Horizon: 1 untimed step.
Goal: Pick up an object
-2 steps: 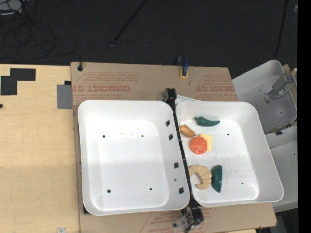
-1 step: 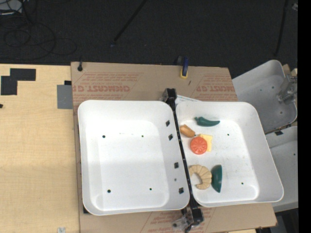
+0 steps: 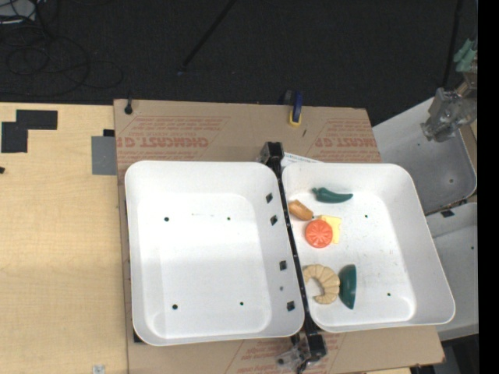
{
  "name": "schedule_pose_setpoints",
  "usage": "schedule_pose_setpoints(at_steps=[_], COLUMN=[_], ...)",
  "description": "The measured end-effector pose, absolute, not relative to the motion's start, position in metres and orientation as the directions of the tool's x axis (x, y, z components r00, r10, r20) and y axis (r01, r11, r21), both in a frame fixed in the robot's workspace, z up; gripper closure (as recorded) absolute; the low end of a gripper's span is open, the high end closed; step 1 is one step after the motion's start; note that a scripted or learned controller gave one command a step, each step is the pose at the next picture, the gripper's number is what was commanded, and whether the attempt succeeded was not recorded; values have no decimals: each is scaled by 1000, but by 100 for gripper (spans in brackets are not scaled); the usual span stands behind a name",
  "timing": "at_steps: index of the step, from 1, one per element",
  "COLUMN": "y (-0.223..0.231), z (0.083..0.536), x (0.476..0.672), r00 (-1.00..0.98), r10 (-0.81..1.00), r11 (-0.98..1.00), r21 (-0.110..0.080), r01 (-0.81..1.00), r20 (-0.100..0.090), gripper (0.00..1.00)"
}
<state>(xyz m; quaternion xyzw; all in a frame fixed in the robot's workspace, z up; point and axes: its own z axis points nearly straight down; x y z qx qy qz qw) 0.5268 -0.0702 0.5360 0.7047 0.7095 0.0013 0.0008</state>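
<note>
The croissant [image 3: 323, 284] sits near the right bin's [image 3: 425, 216] front-left corner (touching a dark green piece [image 3: 348, 285]). Probably light, rigid plastic; grip across its middle. Gripper state: cannot tell.

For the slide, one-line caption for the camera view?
Right bin holding toy foods: green pepper, orange slice, croissant; left bin beside it.

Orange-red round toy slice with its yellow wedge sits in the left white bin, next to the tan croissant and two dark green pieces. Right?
Not quite: the camera view shows the orange-red round toy slice with its yellow wedge in the right white bin, not the left white bin. The tan croissant and two dark green pieces do lie next to it there.
</note>
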Motion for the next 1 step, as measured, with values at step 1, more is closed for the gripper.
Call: schedule_pose_setpoints(at_steps=[1], y=[-27], z=[538], x=[514], r00=[-5], r10=[1000], r11=[5], r21=[-4], r01=[1000], r20=[1], gripper=[100])
